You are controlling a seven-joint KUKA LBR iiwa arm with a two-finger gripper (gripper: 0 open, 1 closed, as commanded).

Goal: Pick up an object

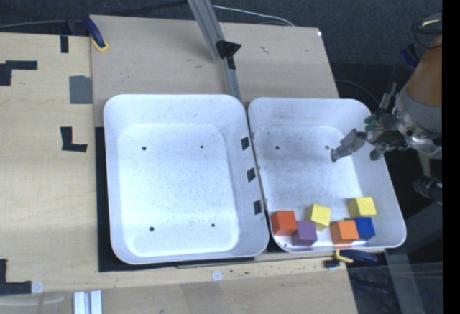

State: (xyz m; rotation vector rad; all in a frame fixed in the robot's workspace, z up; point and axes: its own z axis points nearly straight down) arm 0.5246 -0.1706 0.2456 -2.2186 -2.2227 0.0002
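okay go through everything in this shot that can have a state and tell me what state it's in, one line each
tool: open, holding nothing, over the right bin
right bin: holds all six blocks along its near edge
orange blocks: two, flat on the bin floor
yellow blocks: two, resting in the bin
purple block: resting against an orange block
blue block: resting by the near right corner
left bin: beside the right bin
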